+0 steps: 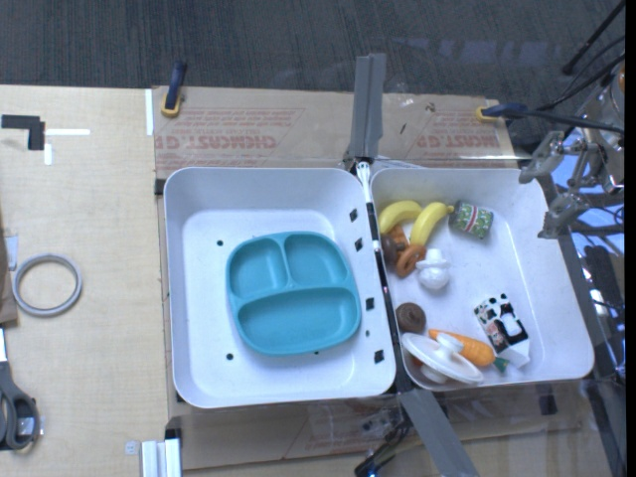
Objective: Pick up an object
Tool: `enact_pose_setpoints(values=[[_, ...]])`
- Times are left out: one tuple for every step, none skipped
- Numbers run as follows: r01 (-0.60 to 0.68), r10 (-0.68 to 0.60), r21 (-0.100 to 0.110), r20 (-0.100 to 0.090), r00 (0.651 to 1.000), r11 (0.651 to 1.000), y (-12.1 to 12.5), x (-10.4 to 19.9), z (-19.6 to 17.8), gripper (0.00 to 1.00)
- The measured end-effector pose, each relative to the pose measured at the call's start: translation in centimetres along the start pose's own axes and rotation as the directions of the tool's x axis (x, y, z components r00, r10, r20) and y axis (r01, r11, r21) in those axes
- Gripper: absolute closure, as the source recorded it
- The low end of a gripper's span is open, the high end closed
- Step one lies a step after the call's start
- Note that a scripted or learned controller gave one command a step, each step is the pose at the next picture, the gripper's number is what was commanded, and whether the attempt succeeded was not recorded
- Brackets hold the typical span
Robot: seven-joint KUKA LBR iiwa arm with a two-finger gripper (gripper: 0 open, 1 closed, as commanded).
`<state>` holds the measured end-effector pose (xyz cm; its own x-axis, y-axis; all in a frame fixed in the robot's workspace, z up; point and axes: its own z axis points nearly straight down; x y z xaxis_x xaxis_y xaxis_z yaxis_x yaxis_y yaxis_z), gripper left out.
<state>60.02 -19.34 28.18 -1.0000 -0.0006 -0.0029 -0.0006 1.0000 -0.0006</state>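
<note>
Here two shallow white bins sit side by side on the bench [89,187], touching along a shared middle edge. The left bin [189,296] holds a teal divided plate [294,292], lying flat near its middle with three compartments facing up. The right bin [556,306] holds the loose objects: two yellow bananas [417,219] lie together near the upper left corner, and just beside them to the right is a small green can [470,220] on its side. Below the bananas a brown ring-shaped piece [408,258] touches a small white object [433,271]. Lower down, close to the dividing wall, sits a dark brown round piece [409,316]. At the bin's lower left, an orange carrot [465,347] lies across a white dish [437,359], and just to the right of it stands a small black-and-white patterned object [502,324], tilted. The robot's hand [566,182] is at the upper right corner of the right bin, above its rim and well apart from every object; it is a tangle of metal parts from this angle, and I cannot tell how it is set. On the bare bench to the left of the bins lie a grey ring of tape [45,284] and, near the lower edge, a pair of scissors [18,415].
</note>
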Motion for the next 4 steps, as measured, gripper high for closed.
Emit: enact_pose_setpoints(values=[[-0.079, 0.079, 0.000, 0.000, 0.997, 0.997, 2.2, -5.9, 11.4, 0.00], [-0.249, 0.249, 0.000, 0.002, 0.969, 0.969, -0.6, -5.5, 18.8, 0.00], [-0.293, 0.293, 0.000, 0.002, 0.956, 0.956, 5.8, -5.0, 18.8, 0.00], [-0.250, 0.250, 0.001, 0.001, 0.968, 0.968, 9.9, -3.4, 18.9, 0.00]])
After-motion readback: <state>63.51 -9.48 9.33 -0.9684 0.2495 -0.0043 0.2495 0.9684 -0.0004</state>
